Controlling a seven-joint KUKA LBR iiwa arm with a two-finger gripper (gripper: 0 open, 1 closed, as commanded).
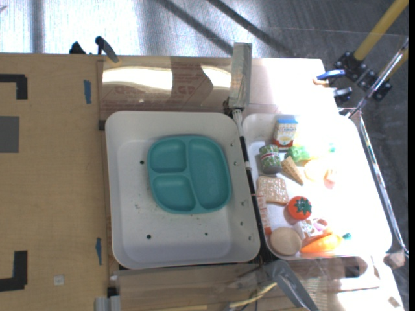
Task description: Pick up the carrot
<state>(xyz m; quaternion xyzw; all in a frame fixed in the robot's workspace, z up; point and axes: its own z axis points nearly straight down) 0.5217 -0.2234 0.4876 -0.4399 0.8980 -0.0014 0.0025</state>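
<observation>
Carrot lies orange in the right bin's near corner, touching a tan bun, below a tomato and cracker. The left bin holds a teal divided plate. Both bins sit on a cardboard-covered table.

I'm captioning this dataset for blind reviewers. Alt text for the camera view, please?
An orange carrot lies at the near edge of the right white bin, among toy foods including a tomato. The left bin holds a teal divided plate.
</observation>
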